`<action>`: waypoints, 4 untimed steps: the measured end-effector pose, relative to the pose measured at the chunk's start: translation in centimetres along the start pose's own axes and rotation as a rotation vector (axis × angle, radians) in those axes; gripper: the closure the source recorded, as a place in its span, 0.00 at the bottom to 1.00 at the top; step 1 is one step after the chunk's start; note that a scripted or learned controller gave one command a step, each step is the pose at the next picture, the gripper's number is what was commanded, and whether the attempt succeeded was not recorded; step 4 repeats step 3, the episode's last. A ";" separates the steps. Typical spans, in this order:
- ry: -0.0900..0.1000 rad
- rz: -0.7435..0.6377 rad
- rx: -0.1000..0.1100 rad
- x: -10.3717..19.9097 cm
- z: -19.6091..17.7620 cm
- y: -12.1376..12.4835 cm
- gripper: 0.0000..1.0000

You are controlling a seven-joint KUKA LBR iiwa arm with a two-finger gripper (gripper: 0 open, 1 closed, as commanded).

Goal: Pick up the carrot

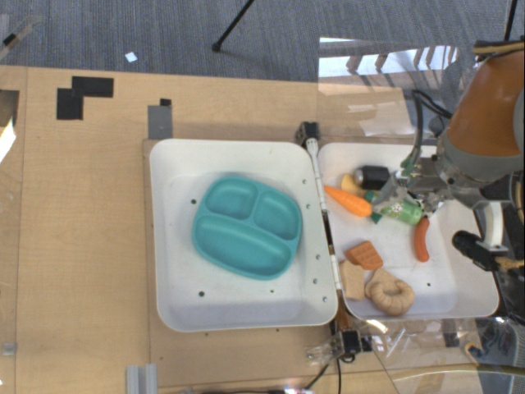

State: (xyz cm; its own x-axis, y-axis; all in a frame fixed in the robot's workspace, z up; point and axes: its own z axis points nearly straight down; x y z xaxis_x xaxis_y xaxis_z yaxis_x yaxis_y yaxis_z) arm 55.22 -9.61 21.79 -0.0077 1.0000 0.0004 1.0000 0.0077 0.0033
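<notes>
The carrot [348,201] is orange and tapered, lying in the right bin [467,298] near its left wall, with its green top [400,212] pointing right. My gripper [417,189] hangs over the bin just right of the carrot, right above the green top. The arm's orange and grey body fills the upper right corner.
The left bin [176,302] holds a teal divided plate [247,226]. Around the carrot lie a black and yellow item [365,176], a red sausage [422,240], an orange wedge [364,255], a tan block [353,280] and a bagel-like ring [390,292].
</notes>
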 end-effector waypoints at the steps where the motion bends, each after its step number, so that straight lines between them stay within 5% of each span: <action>1: -0.001 0.081 -0.013 1.0 12.9 3.0 0.00; 2: 0.001 0.078 -0.016 1.2 11.7 3.2 1.00; 3: 0.003 0.505 -0.003 6.5 3.1 3.3 1.00; 4: 0.003 0.505 -0.003 6.5 3.1 3.3 1.00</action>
